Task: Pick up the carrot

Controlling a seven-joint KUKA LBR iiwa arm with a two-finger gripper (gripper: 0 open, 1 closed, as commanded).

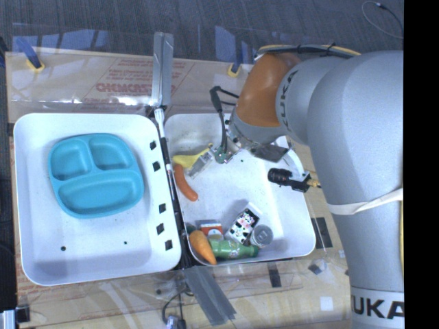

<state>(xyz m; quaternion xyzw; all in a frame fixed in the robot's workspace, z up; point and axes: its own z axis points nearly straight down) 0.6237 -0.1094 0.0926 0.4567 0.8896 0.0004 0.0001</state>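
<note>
The left bin (27, 184) holds a blue divided plate (96, 173). The right bin (302, 232) holds the carrot (202, 247) at its near left corner, lying just beside a green bottle (236, 250), with a small red-and-white packet (210, 227), a patterned carton (242, 225) and a round can (262, 236) close by. Farther in lie an orange sausage-like piece (185, 184) and a yellow banana (186, 160). The grey arm (350, 129) reaches in from the right, its orange band (260, 94) above the far part of the right bin, and the tool (206, 160) hangs low beside the banana, well apart from the carrot; whether it is apart or together cannot be told. Both bins sit on the desk (103, 81).
</note>
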